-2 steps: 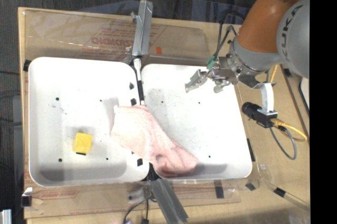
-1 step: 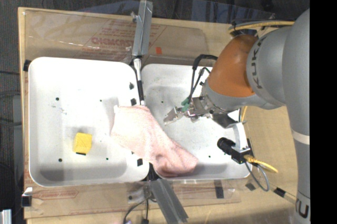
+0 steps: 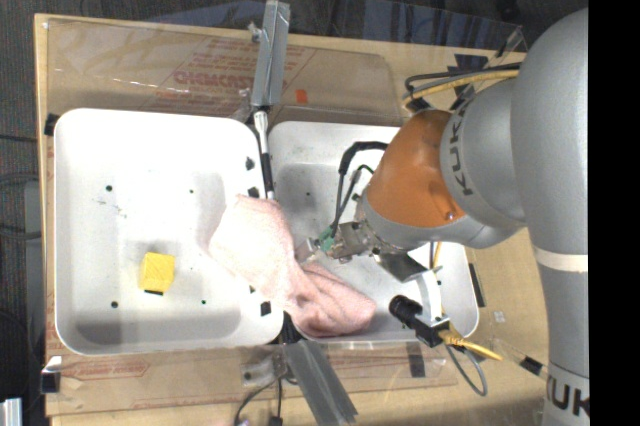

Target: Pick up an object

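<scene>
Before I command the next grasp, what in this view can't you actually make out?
- Gripper: the orange wrist band covers most of it, so the finger state is unreadable.
- Right bin: the arm hides much of its floor.
- Pink cloth: it drapes over the divider between the bins; anything beneath it is hidden.
- Yellow block in the left bin: too small to identify further.

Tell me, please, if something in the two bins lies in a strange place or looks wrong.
Yes. The pink cloth is draped over the divider between the two bins, partly in the left bin and partly in the right bin, rather than inside one. The yellow block sits normally in the left bin.
</scene>
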Robot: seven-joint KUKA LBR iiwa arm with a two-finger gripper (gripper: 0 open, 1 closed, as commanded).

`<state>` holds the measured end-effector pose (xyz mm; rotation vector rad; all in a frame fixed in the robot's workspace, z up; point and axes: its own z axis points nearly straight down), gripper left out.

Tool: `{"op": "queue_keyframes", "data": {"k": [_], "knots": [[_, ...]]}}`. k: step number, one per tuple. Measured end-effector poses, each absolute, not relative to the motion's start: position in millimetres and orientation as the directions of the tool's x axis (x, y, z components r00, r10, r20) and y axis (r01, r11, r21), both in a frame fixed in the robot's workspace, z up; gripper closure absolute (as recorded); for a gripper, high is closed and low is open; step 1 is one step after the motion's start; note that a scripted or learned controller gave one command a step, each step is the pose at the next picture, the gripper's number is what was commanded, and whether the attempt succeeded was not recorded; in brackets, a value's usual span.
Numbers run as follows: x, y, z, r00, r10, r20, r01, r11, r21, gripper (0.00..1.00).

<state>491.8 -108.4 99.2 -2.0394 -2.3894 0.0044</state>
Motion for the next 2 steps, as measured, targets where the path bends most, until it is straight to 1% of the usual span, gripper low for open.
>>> {"op": "queue_keyframes", "data": {"k": [1, 2], "knots": [[514.3, -77.9, 190.3, -0.253, 0.967, 0.001, 0.967, 0.253, -0.003, 0.00], [521.0, -104.4, 229.4, -0.465, 0.886, 0.001, 0.886, 0.465, -0.003, 0.00]]}}
